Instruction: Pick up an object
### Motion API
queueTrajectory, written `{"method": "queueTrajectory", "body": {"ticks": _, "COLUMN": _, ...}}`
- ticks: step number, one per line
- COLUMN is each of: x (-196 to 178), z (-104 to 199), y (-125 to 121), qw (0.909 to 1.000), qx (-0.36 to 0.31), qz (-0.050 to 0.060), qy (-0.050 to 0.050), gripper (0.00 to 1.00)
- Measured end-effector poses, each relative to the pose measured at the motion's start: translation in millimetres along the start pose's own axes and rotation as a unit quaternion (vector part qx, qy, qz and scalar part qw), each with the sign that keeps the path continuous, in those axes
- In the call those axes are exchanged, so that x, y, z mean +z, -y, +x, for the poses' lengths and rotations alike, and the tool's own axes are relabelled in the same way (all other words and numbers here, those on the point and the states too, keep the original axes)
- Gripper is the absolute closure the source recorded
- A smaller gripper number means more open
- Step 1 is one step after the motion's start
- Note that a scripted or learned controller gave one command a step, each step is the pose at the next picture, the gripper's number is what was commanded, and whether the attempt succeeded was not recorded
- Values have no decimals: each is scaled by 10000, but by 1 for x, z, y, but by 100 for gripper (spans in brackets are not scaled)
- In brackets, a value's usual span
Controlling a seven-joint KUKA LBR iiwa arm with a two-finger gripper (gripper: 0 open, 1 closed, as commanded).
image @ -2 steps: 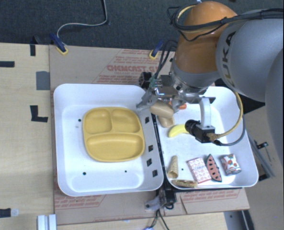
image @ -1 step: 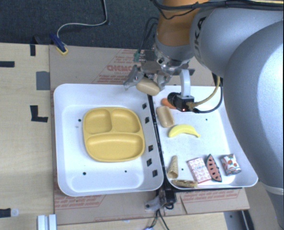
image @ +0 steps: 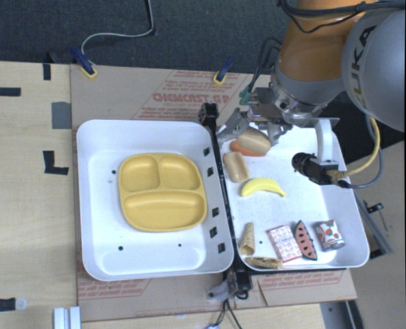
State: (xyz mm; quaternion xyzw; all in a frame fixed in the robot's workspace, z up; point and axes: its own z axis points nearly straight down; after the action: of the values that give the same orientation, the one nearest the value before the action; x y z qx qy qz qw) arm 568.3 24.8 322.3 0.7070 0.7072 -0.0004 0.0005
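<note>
Illumination is even and diffuse, apparently from overhead. The two white bins, left (image: 96,149) and right (image: 346,242), render bright without clipping; the left bin floor shows a soft grey gradient toward its near wall. The yellow plate (image: 163,190) carries mild sheen on its raised ridges. The arm (image: 339,40) casts a faint, soft-edged shadow on the right bin floor. The orange band (image: 326,5) shows a broad highlight. Focus is moderate overall; small items and cardboard lettering appear slightly soft. Dark background at top shows visible noise

Fixed overhead camera, slanted, over bins (image: 93,184)
</note>
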Motion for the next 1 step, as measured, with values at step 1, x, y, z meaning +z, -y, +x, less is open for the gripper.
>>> {"method": "queueTrajectory", "body": {"ticks": 1, "x": 47, "z": 41, "y": 58, "qw": 10000, "qx": -10, "qz": 16, "qy": -6, "gripper": 100}}
